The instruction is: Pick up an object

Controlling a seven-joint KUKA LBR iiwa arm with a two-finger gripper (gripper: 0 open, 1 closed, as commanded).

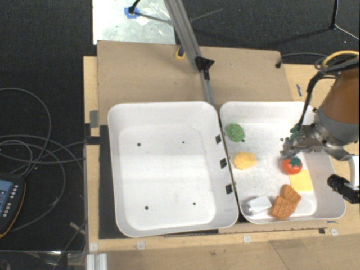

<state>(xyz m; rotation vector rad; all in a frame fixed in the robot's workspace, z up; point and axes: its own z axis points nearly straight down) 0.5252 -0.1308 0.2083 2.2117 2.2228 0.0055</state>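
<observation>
Over the right bin, the hand hovers just above the tomato.

Dark carpet floor all round. Tan wooden bench in the middle, brown board on top. Loose black cables coil on floor at left, near a handheld controller at the left edge. Shiny metal plate on floor up top, grey tripod leg crossing it.
</observation>
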